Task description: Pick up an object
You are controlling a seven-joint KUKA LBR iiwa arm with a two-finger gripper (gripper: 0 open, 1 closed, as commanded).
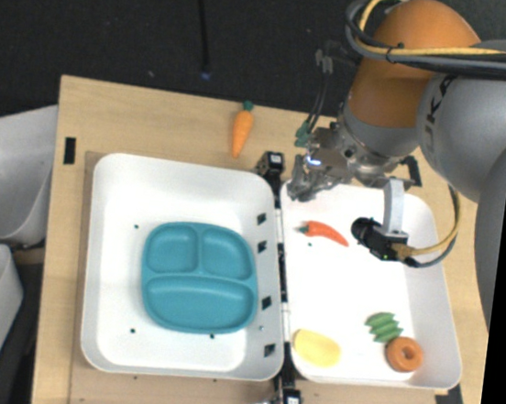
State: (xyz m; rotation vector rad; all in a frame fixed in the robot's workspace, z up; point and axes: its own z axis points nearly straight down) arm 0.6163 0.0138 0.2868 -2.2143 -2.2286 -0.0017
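Observation:
In the right bin [353, 288] lie a red chili pepper [326, 233] near the far left corner, a yellow lemon-shaped piece [317, 348] at the near left, a green piece [384, 326] and an orange ring [404, 354] at the near right. My gripper [300, 188] hangs over the far left corner of this bin, just up and left of the chili pepper, apart from it. Nothing shows in its grasp.
The left bin [111, 224] holds a teal divided plate [199, 277]. A toy carrot [241, 128] lies on the wooden bench beyond the bins. A black cable connector [373, 237] hangs from the wrist over the right bin.

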